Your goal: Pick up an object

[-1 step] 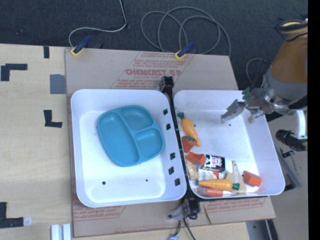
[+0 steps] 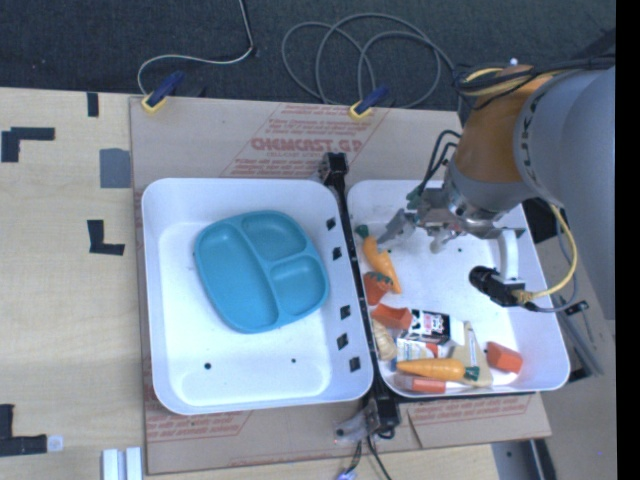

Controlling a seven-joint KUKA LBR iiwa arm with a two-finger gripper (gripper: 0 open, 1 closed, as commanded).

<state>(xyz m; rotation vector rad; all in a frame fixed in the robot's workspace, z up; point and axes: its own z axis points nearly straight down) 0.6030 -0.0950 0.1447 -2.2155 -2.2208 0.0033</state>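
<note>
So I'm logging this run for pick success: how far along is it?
Early. Nothing looks done: the orange carrot-like toy and the other small items lie in the right bin, and the blue divided plate sits in the left bin. In hand: the gripper hovers over the right bin's upper part, with nothing seen between its fingers. Left: grasping and lifting an object.

Glossy blue plastic tray (image 2: 262, 270), smooth white bins (image 2: 170, 348)

The arm (image 2: 520, 138) reaches over the right bin (image 2: 540, 338), its gripper (image 2: 420, 223) above the bin's upper part. Carrots (image 2: 380, 258), a small box (image 2: 428, 325) and other bits lie along the bin's left and bottom. A blue 3-section plate (image 2: 260, 268) sits in the left bin (image 2: 170, 368).
</note>
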